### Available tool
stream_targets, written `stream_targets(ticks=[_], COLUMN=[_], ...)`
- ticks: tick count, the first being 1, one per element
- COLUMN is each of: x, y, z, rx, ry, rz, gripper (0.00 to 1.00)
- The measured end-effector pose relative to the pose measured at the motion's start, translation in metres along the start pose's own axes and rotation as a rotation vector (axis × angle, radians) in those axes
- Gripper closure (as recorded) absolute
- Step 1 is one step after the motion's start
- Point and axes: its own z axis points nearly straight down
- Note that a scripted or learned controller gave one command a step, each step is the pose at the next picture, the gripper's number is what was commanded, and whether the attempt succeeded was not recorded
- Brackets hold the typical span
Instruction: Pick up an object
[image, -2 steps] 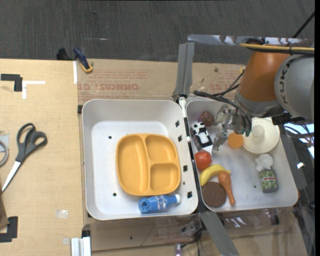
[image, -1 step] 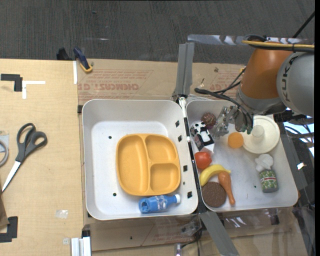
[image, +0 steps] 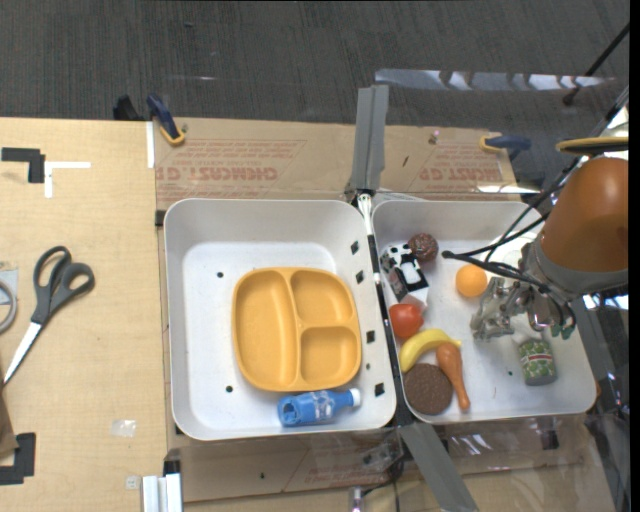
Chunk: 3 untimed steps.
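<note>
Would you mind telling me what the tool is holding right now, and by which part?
Nothing: the tool hangs over bare floor of the right bin, between the orange and the green can.

Light is bright and even, shadows soft; the white bins (image: 180, 300) glare slightly, and the picture is a little grainy.

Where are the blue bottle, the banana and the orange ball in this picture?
blue bottle (image: 316, 406), camera view, middle of its body.
banana (image: 428, 346), camera view, middle of its curved yellow peel.
orange ball (image: 471, 281), camera view, centre of its round face.
</note>
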Motion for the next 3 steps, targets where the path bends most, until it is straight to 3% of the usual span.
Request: stream_targets(ticks=[1,2,3], x=[0.000,-0.052,-0.078], y=[0.000,0.036,-0.041], z=[0.000,-0.001,-0.154], rx=[0.000,0.000,0.001], ry=[0.000,-0.004,-0.004], rz=[0.000,0.117,0.307], gripper=[0.00,0.00,0.00])
